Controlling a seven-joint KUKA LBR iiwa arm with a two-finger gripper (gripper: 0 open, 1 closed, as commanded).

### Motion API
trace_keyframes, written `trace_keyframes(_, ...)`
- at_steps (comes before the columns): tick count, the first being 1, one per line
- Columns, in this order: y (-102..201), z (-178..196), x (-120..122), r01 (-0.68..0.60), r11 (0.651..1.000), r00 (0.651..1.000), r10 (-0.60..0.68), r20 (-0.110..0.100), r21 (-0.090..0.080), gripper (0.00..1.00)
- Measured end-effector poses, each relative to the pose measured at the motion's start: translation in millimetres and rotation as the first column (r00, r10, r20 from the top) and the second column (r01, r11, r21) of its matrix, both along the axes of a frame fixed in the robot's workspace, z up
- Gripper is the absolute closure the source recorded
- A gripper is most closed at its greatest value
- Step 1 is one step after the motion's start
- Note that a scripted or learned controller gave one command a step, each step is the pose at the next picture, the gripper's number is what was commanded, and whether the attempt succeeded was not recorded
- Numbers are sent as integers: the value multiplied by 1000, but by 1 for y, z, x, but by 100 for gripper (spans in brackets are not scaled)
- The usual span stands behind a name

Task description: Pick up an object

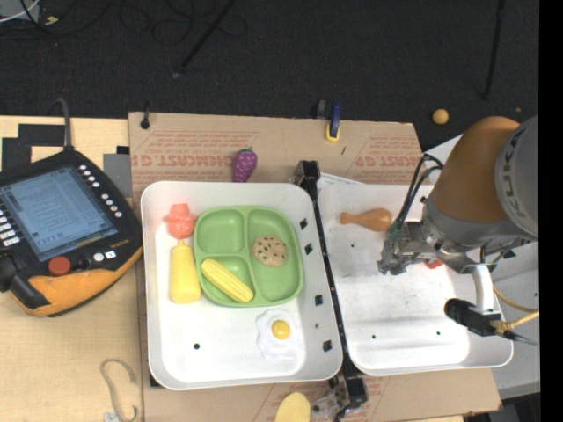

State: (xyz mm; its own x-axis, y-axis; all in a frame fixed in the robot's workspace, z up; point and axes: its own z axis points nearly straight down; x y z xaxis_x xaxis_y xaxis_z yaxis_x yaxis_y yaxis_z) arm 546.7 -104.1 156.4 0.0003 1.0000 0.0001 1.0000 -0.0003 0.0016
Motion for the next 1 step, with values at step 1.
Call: trace_keyframes(1, 8, 55, -4, 0, 1000, 1000, 0, 0, 0, 100)
